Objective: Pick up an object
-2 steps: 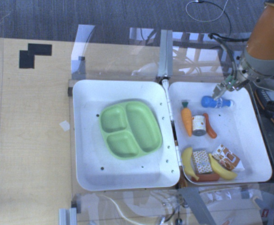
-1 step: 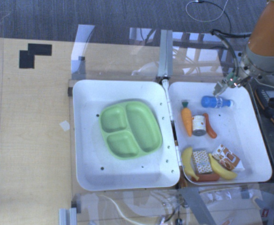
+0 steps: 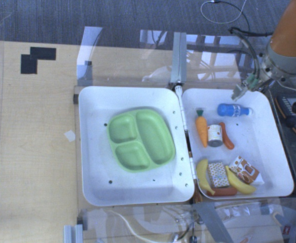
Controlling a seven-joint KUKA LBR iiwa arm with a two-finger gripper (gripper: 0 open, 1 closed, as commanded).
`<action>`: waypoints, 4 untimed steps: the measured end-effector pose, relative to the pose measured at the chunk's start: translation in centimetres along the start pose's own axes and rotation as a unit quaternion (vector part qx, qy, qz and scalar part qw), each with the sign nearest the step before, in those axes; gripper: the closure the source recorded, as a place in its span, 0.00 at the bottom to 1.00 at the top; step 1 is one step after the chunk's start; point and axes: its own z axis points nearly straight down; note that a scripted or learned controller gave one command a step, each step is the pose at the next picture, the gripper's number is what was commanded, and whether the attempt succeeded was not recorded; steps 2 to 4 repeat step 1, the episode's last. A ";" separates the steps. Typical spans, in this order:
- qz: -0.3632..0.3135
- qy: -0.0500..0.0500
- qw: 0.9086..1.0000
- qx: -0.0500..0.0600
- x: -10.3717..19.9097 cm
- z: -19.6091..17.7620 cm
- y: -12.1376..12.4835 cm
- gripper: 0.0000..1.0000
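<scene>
So the gripper [image 3: 241, 91] hung over the back edge of the right bin [image 3: 274, 135], nothing between its fingers that I could see, and honestly couldn't tell how far open it was. Just below it a blue bottle [image 3: 234, 110] lay on its side. Further in, a toy carrot [image 3: 202, 128], a small can [image 3: 215, 135] and a sausage [image 3: 227, 136] sat close together. Up front, two bananas [image 3: 241, 184], a speckled block [image 3: 218, 174] and a printed packet [image 3: 245, 169] were bunched up. The left bin [image 3: 95, 135] held a green divided tray [image 3: 139, 139].
</scene>
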 end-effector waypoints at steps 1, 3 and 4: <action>-0.002 -0.002 1.000 -0.003 0.0 -1.3 0.2 1.00; -0.002 -0.002 1.000 -0.003 0.0 -1.3 0.2 1.00; -0.002 -0.002 1.000 -0.003 0.0 -1.3 0.2 1.00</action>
